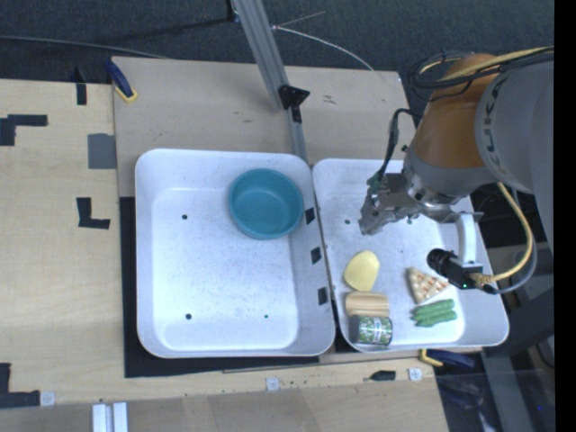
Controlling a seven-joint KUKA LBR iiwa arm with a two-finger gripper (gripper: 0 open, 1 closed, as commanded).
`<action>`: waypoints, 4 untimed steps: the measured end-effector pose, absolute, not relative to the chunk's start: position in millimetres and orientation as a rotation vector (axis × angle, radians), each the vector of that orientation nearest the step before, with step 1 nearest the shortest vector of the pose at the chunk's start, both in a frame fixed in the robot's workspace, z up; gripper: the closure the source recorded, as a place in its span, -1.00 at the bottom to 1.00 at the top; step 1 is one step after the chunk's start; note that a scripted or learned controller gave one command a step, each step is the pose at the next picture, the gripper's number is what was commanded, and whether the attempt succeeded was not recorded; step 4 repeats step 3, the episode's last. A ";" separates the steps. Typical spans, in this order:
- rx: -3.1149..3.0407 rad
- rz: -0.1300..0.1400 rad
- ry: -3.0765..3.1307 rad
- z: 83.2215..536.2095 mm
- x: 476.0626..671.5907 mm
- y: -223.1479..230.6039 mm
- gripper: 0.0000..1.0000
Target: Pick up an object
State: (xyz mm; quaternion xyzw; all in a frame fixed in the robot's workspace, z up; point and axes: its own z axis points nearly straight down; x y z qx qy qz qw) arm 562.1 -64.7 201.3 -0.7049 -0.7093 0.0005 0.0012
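The gripper (374,220), fingers slightly apart and holding nothing, hangs in the right bin (335,187) just above the yellow lemon-shaped piece (362,270) (the nearest object), which lies directly toward the bin's near edge.

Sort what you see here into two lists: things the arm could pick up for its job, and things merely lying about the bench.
Could be picked up:
yellow piece
wooden block
green can
pizza slice
green bean pod
blue bowl

Lying about:
left bin
right bin
metal pole
blue clip
The gripper hangs above the right bin.
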 end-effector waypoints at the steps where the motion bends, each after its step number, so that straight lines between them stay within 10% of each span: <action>1: -2.212 0.000 -2.228 213.5 560.8 -7.9 1.00; 4: -2.211 0.001 -2.228 210.5 567.9 98.9 1.00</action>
